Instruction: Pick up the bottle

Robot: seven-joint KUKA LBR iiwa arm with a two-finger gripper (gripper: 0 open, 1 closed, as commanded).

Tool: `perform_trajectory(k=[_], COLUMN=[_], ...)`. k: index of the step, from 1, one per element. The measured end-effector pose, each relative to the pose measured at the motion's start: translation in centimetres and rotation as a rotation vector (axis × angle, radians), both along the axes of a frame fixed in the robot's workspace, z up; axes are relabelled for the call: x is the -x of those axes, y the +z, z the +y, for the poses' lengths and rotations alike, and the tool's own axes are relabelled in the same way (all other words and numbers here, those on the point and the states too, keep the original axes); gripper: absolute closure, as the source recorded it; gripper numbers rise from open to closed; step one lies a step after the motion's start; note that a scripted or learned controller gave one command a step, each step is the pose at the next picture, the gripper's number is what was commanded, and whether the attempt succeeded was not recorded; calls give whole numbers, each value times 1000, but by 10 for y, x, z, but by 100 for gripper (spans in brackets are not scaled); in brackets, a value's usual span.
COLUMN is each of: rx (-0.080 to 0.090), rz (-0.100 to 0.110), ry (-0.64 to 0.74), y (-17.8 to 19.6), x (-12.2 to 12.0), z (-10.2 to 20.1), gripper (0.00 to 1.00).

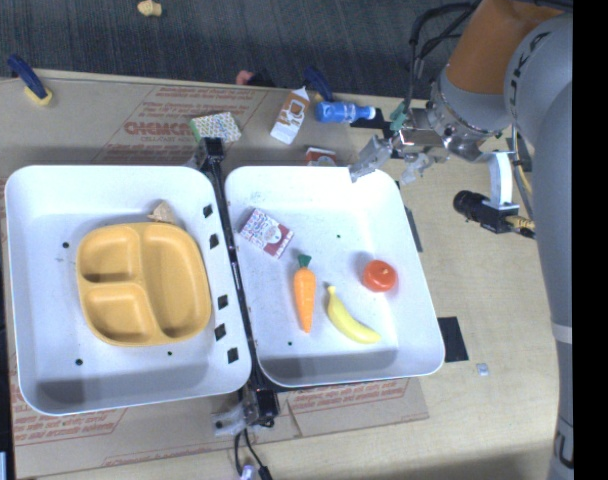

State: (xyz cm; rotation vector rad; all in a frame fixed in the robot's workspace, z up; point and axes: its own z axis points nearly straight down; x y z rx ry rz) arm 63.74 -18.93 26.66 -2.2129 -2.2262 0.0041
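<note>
Blue bottle (342, 113) lies just left of the open tool (389, 164).

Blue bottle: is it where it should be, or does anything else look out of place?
The blue bottle lies on its side on the bench beyond the right bin, outside both bins. A small carton and a patterned packet also sit loose there. The gripper hangs over the right bin's far corner, jaws open, holding nothing.
</note>
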Motion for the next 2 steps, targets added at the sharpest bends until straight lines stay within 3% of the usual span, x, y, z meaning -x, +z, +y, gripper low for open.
perform_trajectory(k=[1,2], rx=[0,1], rz=[1,0], ry=[5,-46], y=[11,4], x=[0,55], z=[1,-19], gripper=[100,100])
